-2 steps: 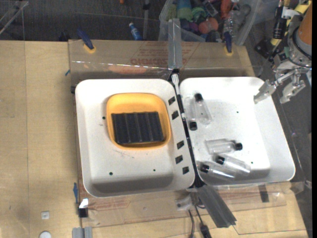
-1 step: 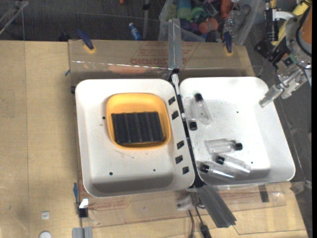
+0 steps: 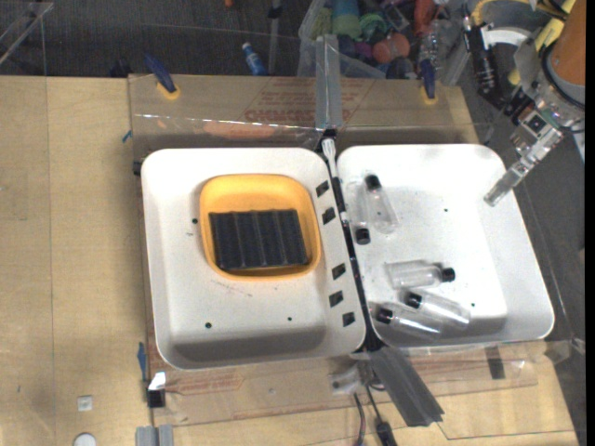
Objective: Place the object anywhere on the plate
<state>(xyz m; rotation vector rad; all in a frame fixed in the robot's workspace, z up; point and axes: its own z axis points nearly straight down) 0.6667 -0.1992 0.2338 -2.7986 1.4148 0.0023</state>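
Now, over the right bin's far right side: gripper, small and blurred, impossible to call open or closed. Clear vials, faint against the white floor: far vial lengthwise, black cap pointing away; front vials roughly crosswise, well apart from the yellow plate.

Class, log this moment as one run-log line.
gripper: over right bin edge | vials: in right bin | plate: left bin, dark ridged pad on it
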